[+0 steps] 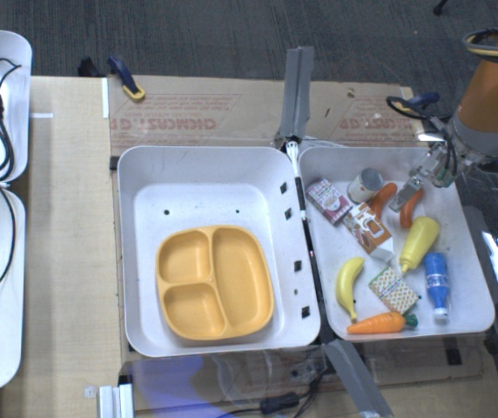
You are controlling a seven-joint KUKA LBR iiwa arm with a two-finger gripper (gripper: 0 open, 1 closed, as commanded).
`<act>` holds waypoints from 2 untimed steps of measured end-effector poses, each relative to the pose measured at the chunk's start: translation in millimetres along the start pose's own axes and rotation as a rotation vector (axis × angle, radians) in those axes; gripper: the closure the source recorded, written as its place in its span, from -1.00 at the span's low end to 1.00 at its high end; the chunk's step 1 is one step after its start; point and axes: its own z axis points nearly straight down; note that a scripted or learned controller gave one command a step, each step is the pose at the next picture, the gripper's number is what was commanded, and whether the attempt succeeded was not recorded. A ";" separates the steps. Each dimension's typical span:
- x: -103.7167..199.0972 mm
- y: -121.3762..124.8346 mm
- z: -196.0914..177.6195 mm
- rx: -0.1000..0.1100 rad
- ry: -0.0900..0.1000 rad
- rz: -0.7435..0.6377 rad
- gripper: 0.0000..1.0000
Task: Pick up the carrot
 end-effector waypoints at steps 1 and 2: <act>-1.5 0.5 -11.3 -0.004 -0.005 0.003 1.00; -1.4 0.5 -10.9 -0.004 -0.005 0.004 -1.00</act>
